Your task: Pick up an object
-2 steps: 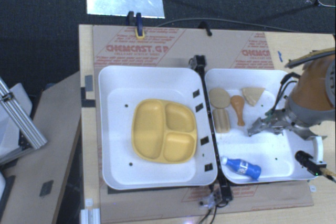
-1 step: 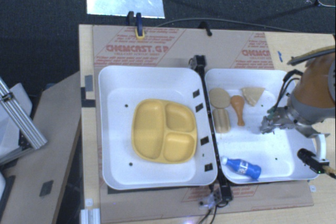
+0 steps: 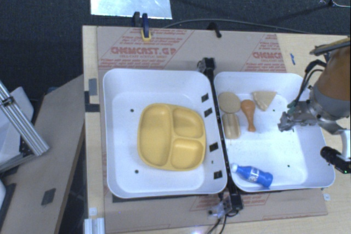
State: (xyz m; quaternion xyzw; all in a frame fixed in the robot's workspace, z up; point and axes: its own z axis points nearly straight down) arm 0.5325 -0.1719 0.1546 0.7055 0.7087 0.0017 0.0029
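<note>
The arm (image 3: 334, 82) is seen reaching in from the right, its orange band bent over the right bin (image 3: 312, 172). The end effector (image 3: 286, 120) is held low over that bin's right half, pointed leftward toward the objects; whether it is open or closed cannot be told, since its tip is small and dark against the white floor. Nothing is visibly gripped.

In the right bin, a cluster is found near the left wall: a round tan wooden spoon (image 3: 230, 102) with a pale wooden block (image 3: 232, 125) just below it, an orange-brown drumstick-shaped toy (image 3: 249, 113) just beside them, and a beige wedge (image 3: 264, 100) near the top. These lie apart from the end effector, with bare floor between. A blue bottle (image 3: 253, 175) with a white cap is laid on its side at the bin's lower left corner, well apart from the cluster.

The left bin (image 3: 126, 85) is occupied by a yellow divided plate (image 3: 171, 136), lying flat in the middle. Black clips are seen along the divider between the bins. Both bins rest on a cardboard sheet (image 3: 164, 46) on the table (image 3: 66, 118).
</note>
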